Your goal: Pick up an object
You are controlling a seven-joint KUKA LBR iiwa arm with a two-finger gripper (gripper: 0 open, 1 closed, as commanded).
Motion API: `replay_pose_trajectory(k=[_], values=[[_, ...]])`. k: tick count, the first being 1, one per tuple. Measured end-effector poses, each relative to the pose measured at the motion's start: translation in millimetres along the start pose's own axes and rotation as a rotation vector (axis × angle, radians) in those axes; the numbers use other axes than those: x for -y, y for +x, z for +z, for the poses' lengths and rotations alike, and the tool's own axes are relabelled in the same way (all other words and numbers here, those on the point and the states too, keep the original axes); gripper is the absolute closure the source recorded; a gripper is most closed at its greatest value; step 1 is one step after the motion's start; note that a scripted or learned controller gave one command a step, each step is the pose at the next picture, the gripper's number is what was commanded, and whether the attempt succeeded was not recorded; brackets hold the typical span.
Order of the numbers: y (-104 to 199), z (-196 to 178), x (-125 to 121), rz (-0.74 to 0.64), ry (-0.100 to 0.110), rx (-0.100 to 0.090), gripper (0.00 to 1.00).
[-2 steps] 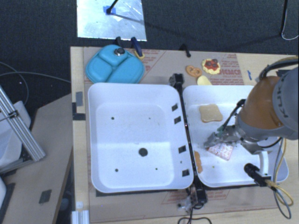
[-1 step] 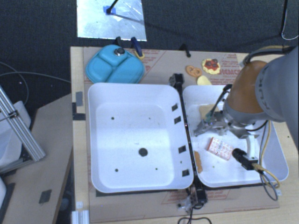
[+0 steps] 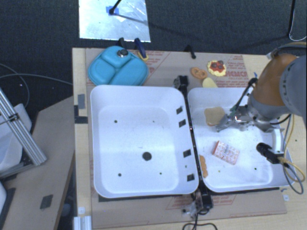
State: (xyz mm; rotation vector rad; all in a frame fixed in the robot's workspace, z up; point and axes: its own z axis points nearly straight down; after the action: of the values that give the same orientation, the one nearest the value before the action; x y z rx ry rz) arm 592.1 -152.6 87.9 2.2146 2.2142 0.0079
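Note:
My gripper (image 3: 224, 124) hangs low over the right bin (image 3: 249, 178), at the end of the grey arm with the orange band (image 3: 269, 83). Its tip sits just right of and below a tan, bread-like piece (image 3: 214, 115) that lies in the upper left of that bin; whether they touch is unclear. A small white box with red dots (image 3: 225, 152) lies flat nearer the front, a short way below the gripper. An orange strip (image 3: 203, 166) rests by the bin's left wall.
The left bin (image 3: 103, 176) has one small dark round spot (image 3: 147, 156) on its floor. Behind the bins lie a blue sectioned plate (image 3: 117, 68), an orange cookie (image 3: 198, 73), a toy pizza (image 3: 217, 67) and a yellow piece (image 3: 209, 83).

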Motion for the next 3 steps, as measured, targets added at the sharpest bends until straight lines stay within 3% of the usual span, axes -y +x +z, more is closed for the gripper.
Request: replay_pose_trajectory(k=[1, 2, 3], values=[[43.7, 1.9, -51.1, -0.006, 0.003, -0.002, 0.00], [32.1, -0.9, 24.8, -0.001, -0.002, -0.001, 0.00], [25.6, 1.5, -35.1, -0.005, 0.002, -0.001, 0.00]])
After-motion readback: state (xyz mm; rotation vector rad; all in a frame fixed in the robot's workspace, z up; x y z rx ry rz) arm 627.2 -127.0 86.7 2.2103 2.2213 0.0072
